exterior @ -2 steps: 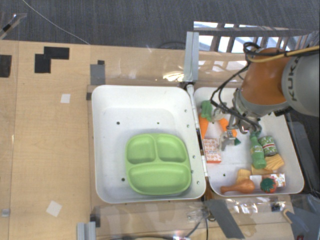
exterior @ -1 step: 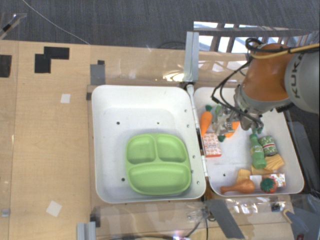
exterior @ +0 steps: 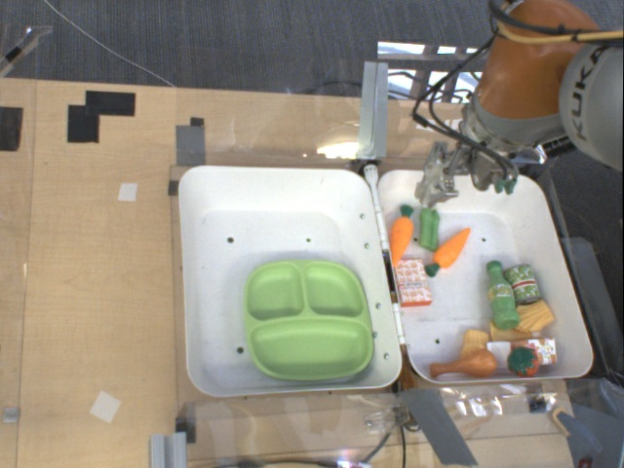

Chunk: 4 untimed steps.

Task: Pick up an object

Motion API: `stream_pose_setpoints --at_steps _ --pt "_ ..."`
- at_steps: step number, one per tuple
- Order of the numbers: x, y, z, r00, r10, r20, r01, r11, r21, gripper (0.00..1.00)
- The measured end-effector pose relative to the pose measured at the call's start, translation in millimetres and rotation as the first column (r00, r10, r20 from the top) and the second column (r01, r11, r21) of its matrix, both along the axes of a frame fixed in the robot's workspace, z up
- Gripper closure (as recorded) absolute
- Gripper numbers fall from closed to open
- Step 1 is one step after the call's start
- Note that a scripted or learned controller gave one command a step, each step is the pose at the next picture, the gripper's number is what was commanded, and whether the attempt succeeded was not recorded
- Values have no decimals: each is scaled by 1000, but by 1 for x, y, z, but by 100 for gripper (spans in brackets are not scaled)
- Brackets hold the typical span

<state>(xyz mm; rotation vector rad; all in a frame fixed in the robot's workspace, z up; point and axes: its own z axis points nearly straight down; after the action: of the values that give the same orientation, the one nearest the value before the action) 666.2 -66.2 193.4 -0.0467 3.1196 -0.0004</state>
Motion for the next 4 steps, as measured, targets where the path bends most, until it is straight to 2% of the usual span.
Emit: stream_pose_setpoints --at_steps 1,2,4 --pt "6 -2 83 990 138 -3 -138 990 -3 100" --pt "5 -2 87 962 271 -11 -271 962 -3 100" --pt "9 1 115 962 273 13 -273 962 -9 100"
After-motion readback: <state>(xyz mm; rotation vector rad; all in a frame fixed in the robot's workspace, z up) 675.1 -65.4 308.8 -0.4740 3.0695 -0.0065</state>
